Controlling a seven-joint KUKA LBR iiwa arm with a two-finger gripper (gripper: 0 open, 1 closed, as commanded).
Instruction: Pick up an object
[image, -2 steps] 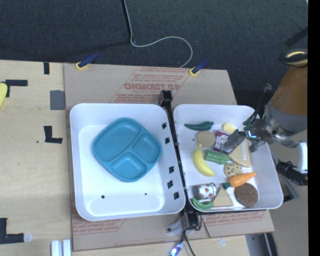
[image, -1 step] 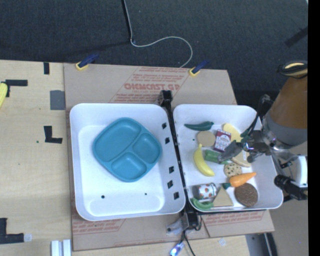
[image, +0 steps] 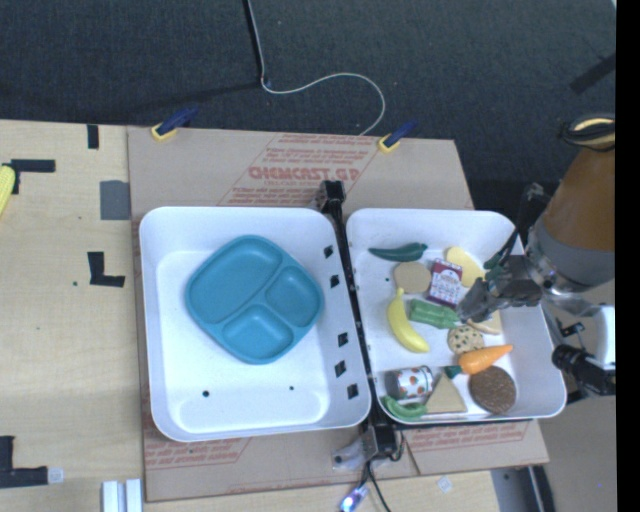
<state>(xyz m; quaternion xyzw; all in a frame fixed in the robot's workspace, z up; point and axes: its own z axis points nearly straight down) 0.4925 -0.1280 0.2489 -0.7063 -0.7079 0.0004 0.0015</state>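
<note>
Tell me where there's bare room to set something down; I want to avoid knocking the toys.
The left bin has bare floor in front of and beside the blue divided plate, widest along its near wall. The right bin is crowded: banana, carrot and other toys, with the gripper among them.

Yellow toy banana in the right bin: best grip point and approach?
Grip the curved yellow toy banana at its middle, across the narrow width, coming straight down from above. It lies flat, running top to bottom; a green piece crowds its right side, so set fingers carefully there.
</note>
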